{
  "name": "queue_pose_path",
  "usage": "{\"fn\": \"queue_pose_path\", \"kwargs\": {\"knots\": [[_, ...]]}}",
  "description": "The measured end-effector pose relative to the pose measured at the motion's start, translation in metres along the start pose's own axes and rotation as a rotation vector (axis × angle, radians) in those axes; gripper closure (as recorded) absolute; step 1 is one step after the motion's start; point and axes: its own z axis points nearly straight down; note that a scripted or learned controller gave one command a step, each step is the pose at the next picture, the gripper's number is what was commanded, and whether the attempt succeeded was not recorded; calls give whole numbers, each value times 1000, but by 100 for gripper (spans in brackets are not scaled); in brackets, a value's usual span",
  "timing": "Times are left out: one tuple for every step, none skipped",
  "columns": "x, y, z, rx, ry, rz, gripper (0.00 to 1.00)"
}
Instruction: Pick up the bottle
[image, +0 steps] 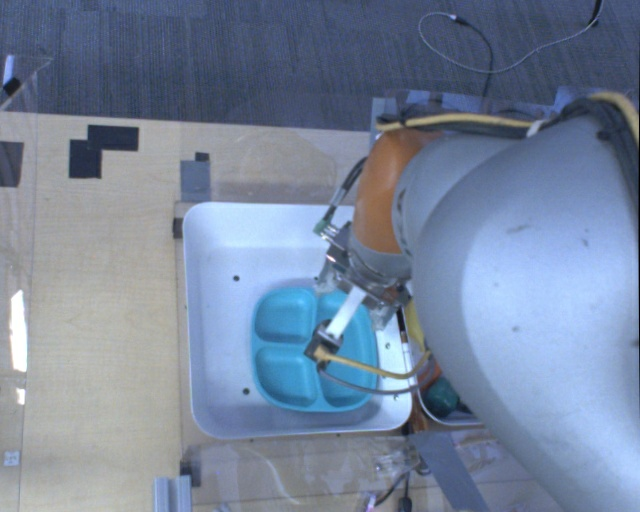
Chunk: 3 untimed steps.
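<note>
Bulk of the grey arm (520, 300) covers most of the right bin (430, 413); the bottle (441, 397) is probably the teal and orange sliver at that bin's near-left corner, its long axis hidden. The wrist (365, 265) hangs over the blue tray (285, 365) in the left bin (215, 300), so the bottle lies right of the jaws, across the shared walls; whether the jaws are open or closed I cannot tell. Room there looks tight against the bin walls.
</note>
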Motion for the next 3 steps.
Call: {"fn": "queue_pose_path", "kwargs": {"knots": [[-7, 13, -61, -2, 2, 30, 0], [15, -57, 3, 1, 1, 140, 0], [18, -88, 56, -8, 19, 473, 0]]}}
